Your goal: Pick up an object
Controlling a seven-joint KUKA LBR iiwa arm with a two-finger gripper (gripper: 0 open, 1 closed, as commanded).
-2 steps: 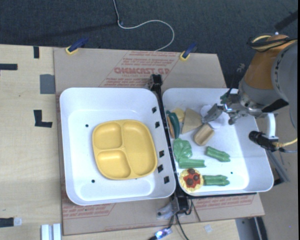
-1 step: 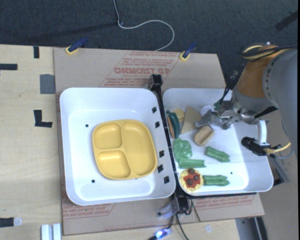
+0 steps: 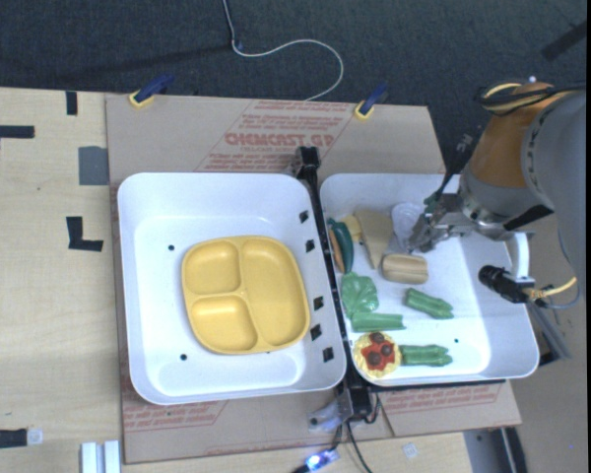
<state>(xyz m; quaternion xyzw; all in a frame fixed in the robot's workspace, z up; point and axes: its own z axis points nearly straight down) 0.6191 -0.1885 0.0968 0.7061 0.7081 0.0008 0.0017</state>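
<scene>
Over on the right bin [image 3: 512, 358], the arm [image 3: 517, 161] comes in from the right side, and its pincer [image 3: 421, 235] is down near the bin's upper middle, just above a little tan cylinder [image 3: 405, 268] lying on its side. Can't honestly tell if the pincer is spread or clenched, it's a dark blurry cluster from this angle, and I don't see anything clearly sitting in it. Right by the tip there's a clear, glassy-looking thing [image 3: 406, 215], hard to make out what it is.

Rest of that bin is toy food, pretty much. A tan wedge-shaped piece [image 3: 374, 235] sits left of the pincer, next to a dark green and orange piece [image 3: 340, 242] hugging the left wall. Below those there's a leafy green piece [image 3: 358, 292] with a long green piece [image 3: 376, 320] under it. A green pickle-looking thing [image 3: 428, 304] lies just below and right of the cylinder, close but whether they touch I can't say. Down at the front there's a small pizza [image 3: 376, 353] with red toppings, and a green pod [image 3: 424, 356] just to its right.

Left bin [image 3: 148, 205] has a yellow tray [image 3: 244, 294] with three compartments, sitting about in the middle.

Both bins rest on a cardboard sheet [image 3: 266, 136] on the desk [image 3: 39, 294], with two clamps [image 3: 151, 90] at the cardboard's far edge and a thin white cable [image 3: 286, 52] looping across the dark floor behind it.
</scene>
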